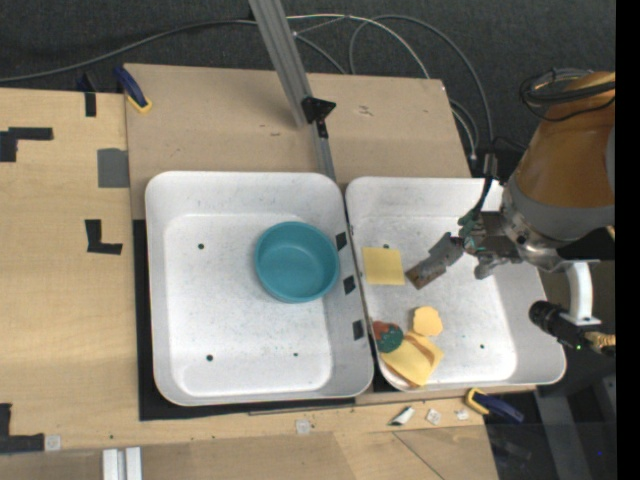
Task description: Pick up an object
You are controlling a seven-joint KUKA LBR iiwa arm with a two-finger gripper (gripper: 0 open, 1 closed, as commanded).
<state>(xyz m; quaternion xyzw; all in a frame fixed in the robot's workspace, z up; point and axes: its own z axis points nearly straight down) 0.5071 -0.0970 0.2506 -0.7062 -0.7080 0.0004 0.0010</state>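
Pale wooden bench boards point(60, 298) carry two shallow white bins side by side, seen from above at a slant, with dark carpet and looping cables beyond. Nearest the camera, along the bench's front edge, lie a few small white scraps point(418, 415) and a blue-and-yellow clamp point(492, 404), its far end cut off by shadow. Just behind them, in the front corner of the right bin point(500, 363), a yellow wedge-shaped piece point(414, 360) sits touching a small green-and-red object point(387, 337) too blurred to identify; a small round orange-yellow piece point(427, 320) lies just beyond the wedge. Farther back, a flat pale-yellow square point(383, 266) rests near the bin's left wall. The gripper point(425, 271) hangs over the bin floor just right of that square, angled down toward it; whether its tip touches the square or anything else cannot be made out, nor can the state of the claw. The grey arm with its orange band point(570, 163) enters from the right, partly cut off by the frame. In the left bin point(200, 368), a teal bowl point(295, 260) stands upright toward the right side. At the rear, a grey metal pole point(280, 43) rises out of frame.
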